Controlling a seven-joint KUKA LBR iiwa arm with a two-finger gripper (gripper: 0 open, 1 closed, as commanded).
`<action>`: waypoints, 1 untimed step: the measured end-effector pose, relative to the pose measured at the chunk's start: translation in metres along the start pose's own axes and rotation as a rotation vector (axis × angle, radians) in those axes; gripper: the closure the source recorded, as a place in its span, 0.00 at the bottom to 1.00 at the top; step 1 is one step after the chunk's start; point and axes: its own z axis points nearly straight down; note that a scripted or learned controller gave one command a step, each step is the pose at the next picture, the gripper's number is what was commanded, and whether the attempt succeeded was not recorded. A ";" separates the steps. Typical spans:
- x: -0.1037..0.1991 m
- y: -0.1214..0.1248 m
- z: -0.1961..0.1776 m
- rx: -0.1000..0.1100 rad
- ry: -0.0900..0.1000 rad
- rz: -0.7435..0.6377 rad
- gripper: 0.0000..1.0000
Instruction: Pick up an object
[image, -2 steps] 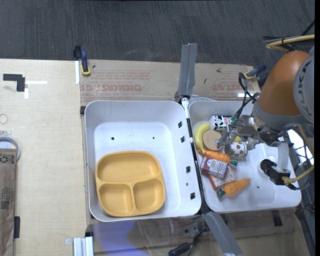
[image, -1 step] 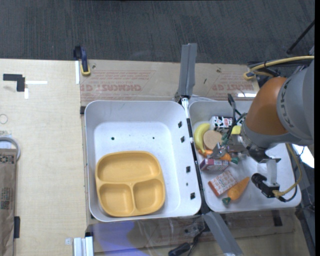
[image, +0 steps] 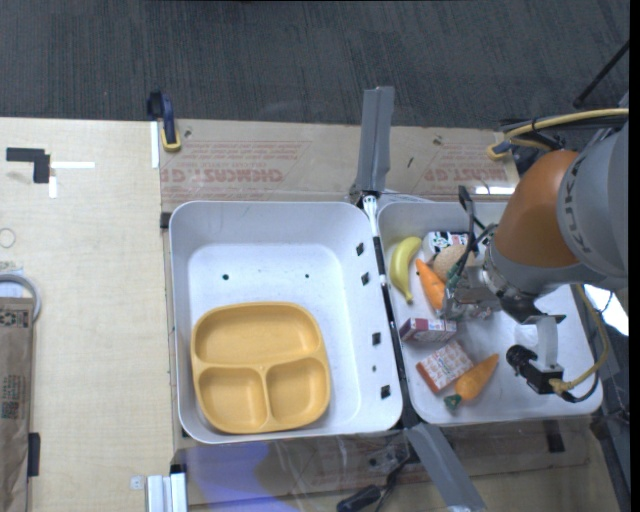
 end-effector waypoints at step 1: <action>0.000 0.000 0.000 0.000 0.000 0.000 0.00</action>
